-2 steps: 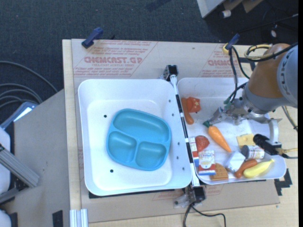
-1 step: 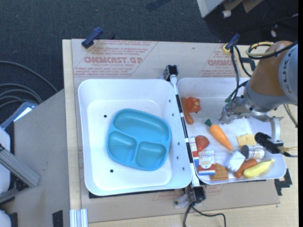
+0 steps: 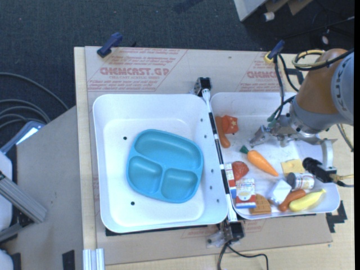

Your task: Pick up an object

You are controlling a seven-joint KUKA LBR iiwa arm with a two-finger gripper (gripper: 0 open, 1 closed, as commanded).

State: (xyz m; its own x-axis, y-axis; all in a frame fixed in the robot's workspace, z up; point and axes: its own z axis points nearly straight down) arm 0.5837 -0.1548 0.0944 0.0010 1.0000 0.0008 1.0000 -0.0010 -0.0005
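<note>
My gripper (image 3: 274,139) hangs low over the back half of the right bin (image 3: 247,103), below the grey wrist and orange band. It is open, its fingers spread, with nothing between them. Just in front of it and a little left lies an orange toy carrot (image 3: 261,161). A red pepper piece (image 3: 228,124) sits to the left by the bin's inner wall. A yellow cheese slice (image 3: 291,166) lies in front of the gripper to the right.
The right bin's front holds a strawberry (image 3: 240,169), a small carton (image 3: 246,191), a cracker (image 3: 261,205), a small bottle (image 3: 301,180) and a banana (image 3: 306,200). A blue divided plate (image 3: 165,165) lies in the left bin (image 3: 107,151).
</note>
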